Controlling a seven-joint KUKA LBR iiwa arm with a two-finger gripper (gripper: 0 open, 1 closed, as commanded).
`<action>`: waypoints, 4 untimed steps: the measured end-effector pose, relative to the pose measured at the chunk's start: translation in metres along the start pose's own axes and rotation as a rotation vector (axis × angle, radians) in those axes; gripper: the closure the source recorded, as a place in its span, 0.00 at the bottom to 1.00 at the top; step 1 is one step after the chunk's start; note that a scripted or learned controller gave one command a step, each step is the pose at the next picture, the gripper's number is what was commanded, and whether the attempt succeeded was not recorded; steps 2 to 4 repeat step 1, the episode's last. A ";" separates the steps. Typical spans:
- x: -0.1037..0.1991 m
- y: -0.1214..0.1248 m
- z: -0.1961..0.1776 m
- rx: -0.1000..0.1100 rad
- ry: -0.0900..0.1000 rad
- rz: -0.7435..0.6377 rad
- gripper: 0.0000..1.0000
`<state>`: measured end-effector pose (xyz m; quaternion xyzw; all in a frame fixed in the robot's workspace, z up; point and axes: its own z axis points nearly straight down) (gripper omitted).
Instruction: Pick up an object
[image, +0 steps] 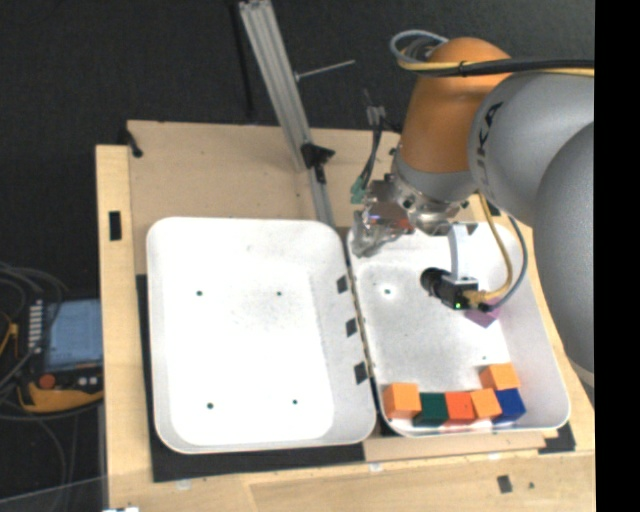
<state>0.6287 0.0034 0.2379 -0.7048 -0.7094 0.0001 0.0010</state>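
Observation:
Several small blocks lie along the near edge of the right bin (420, 345): an orange block (402, 398), a green block (433, 408), a red-orange block (459, 405), a blue block (509, 402) and another orange block (500, 377). A purple piece (484, 316) lies by the bin's right side, next to a black cable fitting (440, 283). My gripper (372, 232) hangs over the far left corner of the right bin, well away from the blocks, with nothing seen in it. The wrist hides its tip.
The left bin (250, 330) lies beside the right one, and a raised rim (352, 310) runs between them. A slanted metal rail (285, 95) rises behind the bins, close to my gripper. Cables loop from the wrist over the right bin.

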 end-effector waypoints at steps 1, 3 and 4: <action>0.063 -0.002 -0.003 -0.003 0.001 -0.002 1.00; 0.063 -0.002 -0.003 -0.003 0.001 -0.002 1.00; 0.063 -0.002 -0.003 -0.003 0.001 -0.002 1.00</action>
